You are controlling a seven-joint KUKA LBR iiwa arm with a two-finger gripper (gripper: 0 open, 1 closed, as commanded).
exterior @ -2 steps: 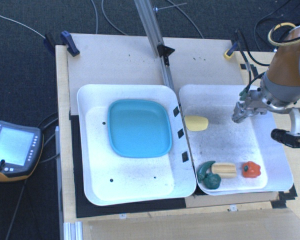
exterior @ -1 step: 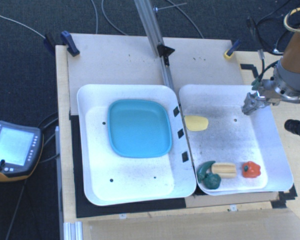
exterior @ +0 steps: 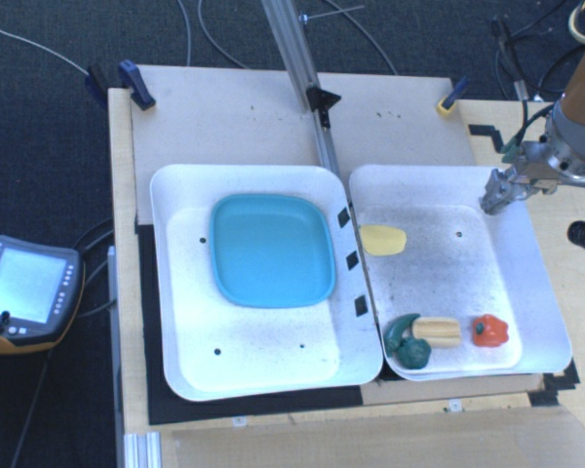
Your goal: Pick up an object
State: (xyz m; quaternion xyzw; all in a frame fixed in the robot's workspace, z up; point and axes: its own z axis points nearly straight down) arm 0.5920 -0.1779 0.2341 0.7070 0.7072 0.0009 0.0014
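In the right bin (exterior: 526, 261) lie a pale yellow lemon-shaped piece (exterior: 382, 240) by its left wall, and along its near edge a dark green pepper (exterior: 407, 340), a tan bread-like block (exterior: 437, 331) and a small red tomato (exterior: 488, 331). My gripper (exterior: 495, 196) hangs over the bin's far right corner, well away from all of them, with nothing seen between its fingers.
The left bin (exterior: 175, 261) holds a square turquoise plate (exterior: 273, 250). A metal pole (exterior: 292, 47) slants from the top down to the seam between the bins. Clamps sit at the bench's far corners, and a teach pendant (exterior: 24, 291) lies to the left.
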